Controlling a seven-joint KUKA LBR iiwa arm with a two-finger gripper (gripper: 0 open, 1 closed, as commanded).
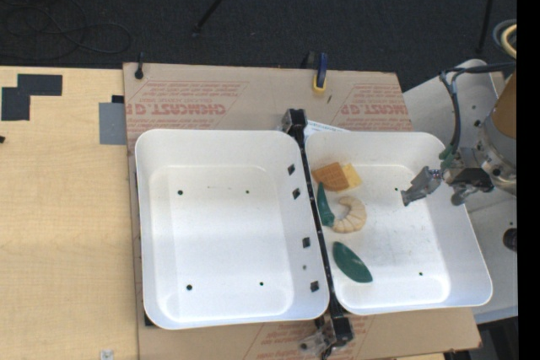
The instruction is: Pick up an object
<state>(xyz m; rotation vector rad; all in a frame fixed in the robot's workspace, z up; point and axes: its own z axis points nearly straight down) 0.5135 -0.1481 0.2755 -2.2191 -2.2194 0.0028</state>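
Robot gripper (438,188) hangs over the right-hand bin (460,287), its fingers spread apart with nothing between them.

Nearest the camera in that bin lies a dark green leaf-shaped piece (352,262); beyond it, a pale curled shrimp-like piece (350,215) rests beside a slim green strip (324,205) against the divider, and farther back sits an orange-tan sponge block (337,176). All lie at the bin's left side, well apart from the gripper at its right rim. The left-hand bin (156,181) stands alongside on cardboard (211,101).
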